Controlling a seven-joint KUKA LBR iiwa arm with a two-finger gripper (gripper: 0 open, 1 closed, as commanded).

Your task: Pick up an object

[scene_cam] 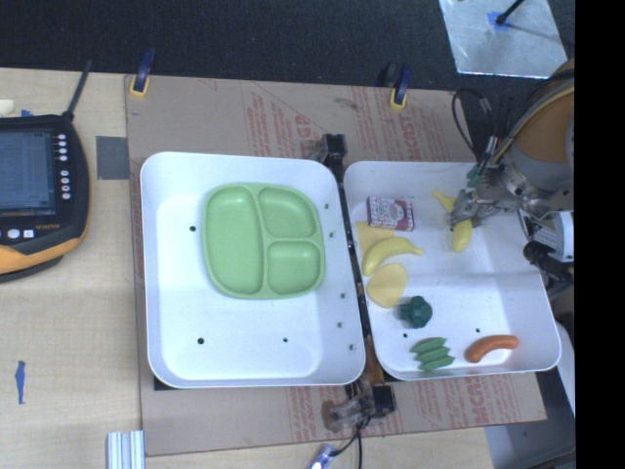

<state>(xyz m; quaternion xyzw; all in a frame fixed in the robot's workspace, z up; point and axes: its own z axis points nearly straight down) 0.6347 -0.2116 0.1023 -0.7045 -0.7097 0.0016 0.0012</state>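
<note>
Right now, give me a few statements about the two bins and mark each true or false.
1. The green divided plate lies in the left bin. True.
2. The banana lies on the green plate. False: it lies in the right bin.
3. The pincer is over the right bin. True.
4. The sausage sits at the right bin's far edge. False: it lies near the front edge.
5. The broccoli lies in the right bin. True.

Smooth plastic bins (166, 262) sit on matt cardboard (244, 115).
</note>
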